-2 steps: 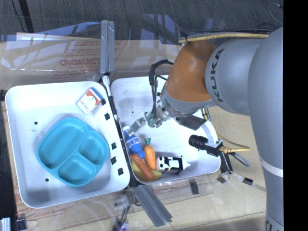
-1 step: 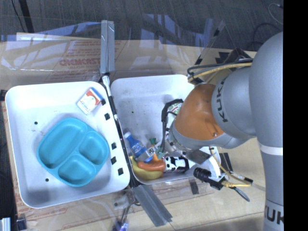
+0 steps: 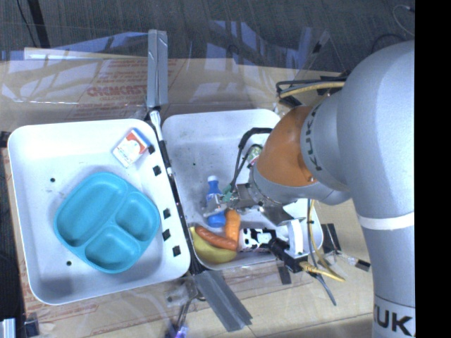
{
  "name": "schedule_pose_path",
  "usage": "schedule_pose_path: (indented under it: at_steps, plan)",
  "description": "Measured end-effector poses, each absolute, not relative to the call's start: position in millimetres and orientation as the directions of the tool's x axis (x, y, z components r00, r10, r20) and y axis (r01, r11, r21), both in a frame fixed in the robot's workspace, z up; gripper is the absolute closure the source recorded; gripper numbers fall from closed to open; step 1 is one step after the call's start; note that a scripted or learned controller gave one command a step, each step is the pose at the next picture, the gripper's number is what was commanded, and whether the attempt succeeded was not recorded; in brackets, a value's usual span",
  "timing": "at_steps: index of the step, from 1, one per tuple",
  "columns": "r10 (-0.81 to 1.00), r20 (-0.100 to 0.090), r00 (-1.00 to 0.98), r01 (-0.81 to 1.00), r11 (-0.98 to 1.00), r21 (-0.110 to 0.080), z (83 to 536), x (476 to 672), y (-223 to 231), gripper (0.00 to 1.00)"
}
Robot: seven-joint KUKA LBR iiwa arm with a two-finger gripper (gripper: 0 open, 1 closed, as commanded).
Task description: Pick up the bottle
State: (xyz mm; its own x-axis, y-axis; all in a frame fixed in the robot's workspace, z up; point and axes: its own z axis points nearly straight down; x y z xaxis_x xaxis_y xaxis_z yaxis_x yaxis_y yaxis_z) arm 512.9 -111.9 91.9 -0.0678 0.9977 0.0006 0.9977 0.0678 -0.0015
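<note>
Two shallow white bins are carried side by side on the worktop (image 3: 84, 76). With the right bin (image 3: 190, 146) taken as the landmark, the left bin (image 3: 42, 160) is set against its left wall, the two rims meeting along a dark divider. In the left bin, a blue sectioned tray (image 3: 106, 220) with three compartments is seen lying flat, and a small white card box (image 3: 132, 148) with red and blue print is placed beyond it, close to the landmark's wall; its print is too small to be read.

Inside the right bin, toward its near edge, the bottle (image 3: 213, 196) is found, clear with a blue cap, lying among other things. Just beside it an orange carrot-like piece (image 3: 232, 225) is seen, with a yellow banana (image 3: 211, 251) against the near rim and a black-and-white spotted item (image 3: 252, 238) next to that.

The gripper (image 3: 236, 197) is lowered into the right bin, close beside the bottle; whether it is apart or together cannot be told. Faint reddish lettering on the worktop beyond the bins is unreadable.
</note>
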Motion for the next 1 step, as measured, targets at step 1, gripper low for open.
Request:
schedule_pose_path:
  at_steps: [1]
  plan:
    - [1.000, 0.003, -0.029, 1.000, 0.029, -0.006, 90.7, 505.0, -100.8, 0.00]
